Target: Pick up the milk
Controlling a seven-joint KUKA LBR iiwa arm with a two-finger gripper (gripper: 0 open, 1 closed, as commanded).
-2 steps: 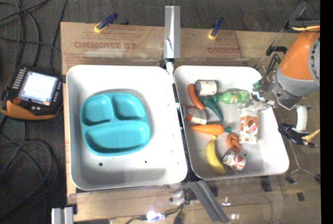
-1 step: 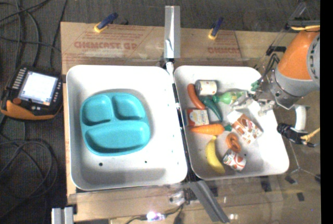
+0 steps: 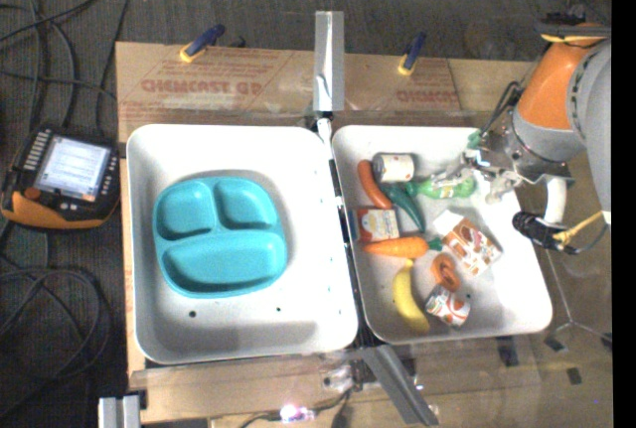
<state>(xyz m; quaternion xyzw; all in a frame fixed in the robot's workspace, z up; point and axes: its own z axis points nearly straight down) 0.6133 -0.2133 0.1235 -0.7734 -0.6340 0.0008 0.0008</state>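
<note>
Hovering at the far right edge of the right bin [image 3: 542, 317], the gripper [image 3: 487, 168] hangs over a green item [image 3: 437, 186], close to a small can [image 3: 396, 166] and a sausage [image 3: 370, 182]. Whether it is spread or closed, I cannot tell at this slant, and nothing can be seen caught in it

The milk, I'd judge, is the small white carton with orange print [image 3: 467, 247]. It lies tilted on the bin floor near the middle right, just beside a carrot [image 3: 396, 245] and apart from the gripper. It lies loose with bare floor on its right, so an approach from that side looks the easier one. A banana [image 3: 405, 299] and a crumpled packet [image 3: 447, 305] crowd the near side

Over in the left bin [image 3: 149, 317], a teal divided plate [image 3: 221, 235] sits flat at the centre, likely placed as the drop spot

Labels now: the carton's print is too small to read. The cardboard sheet [image 3: 248, 83] behind the bins carries faded red lettering that looks like "CHEMCAST GP", pinned by two blue and yellow clamps [image 3: 202, 42]
</note>
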